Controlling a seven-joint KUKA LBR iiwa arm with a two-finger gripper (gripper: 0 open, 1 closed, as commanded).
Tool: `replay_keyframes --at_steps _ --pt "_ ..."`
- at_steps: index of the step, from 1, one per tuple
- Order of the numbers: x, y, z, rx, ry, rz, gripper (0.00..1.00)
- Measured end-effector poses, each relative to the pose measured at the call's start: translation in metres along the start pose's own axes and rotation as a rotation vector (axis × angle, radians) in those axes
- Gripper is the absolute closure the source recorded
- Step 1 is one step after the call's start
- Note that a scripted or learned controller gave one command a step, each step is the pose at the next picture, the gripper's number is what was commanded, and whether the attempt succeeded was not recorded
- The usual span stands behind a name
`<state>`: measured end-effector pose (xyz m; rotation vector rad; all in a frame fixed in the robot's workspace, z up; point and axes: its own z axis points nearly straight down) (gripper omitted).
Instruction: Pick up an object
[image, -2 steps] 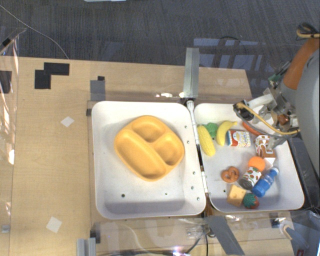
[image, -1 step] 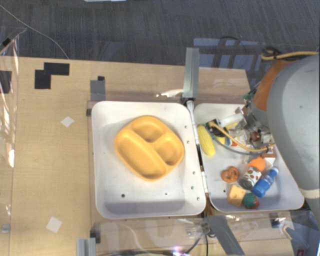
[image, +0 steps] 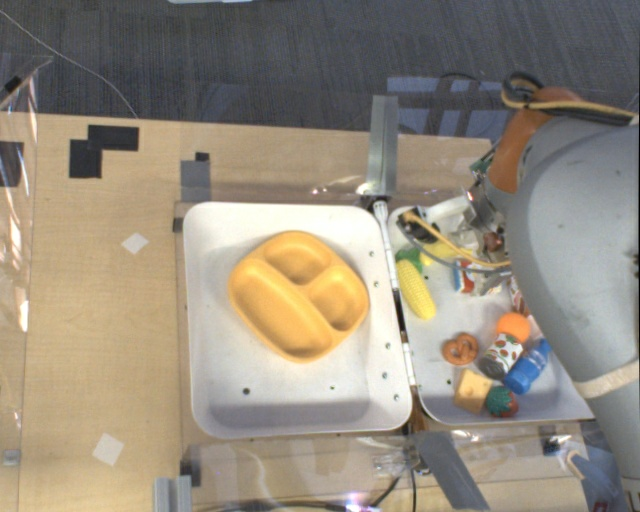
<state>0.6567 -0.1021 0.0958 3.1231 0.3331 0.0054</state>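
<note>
The grey arm (image: 580, 260) with its orange band leans in from the right over the right white bin (image: 560, 408); whether its claw (image: 478, 215) is apart or together, I cannot tell. Below it lie a yellow corn cob (image: 414, 287) and small toys, while a yellow three-section plastic dish (image: 297, 293) sits in the left bin (image: 215, 390).

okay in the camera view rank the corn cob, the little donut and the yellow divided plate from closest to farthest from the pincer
Measured from the pincer, at the right bin's far end:
1. Corn cob, by the right bin's left wall.
2. Donut, mid right bin, toward the near end.
3. Yellow divided plate, in the left bin.
</note>
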Motion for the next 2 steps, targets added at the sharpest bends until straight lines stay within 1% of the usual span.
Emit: replay_keyframes --at_steps 1,2 --pt "0.0 0.0 0.0 -0.001 0.001 -0.001 0.0" --pt "0.003 0.0 -0.013 -0.004 0.011 -0.005 1.0"
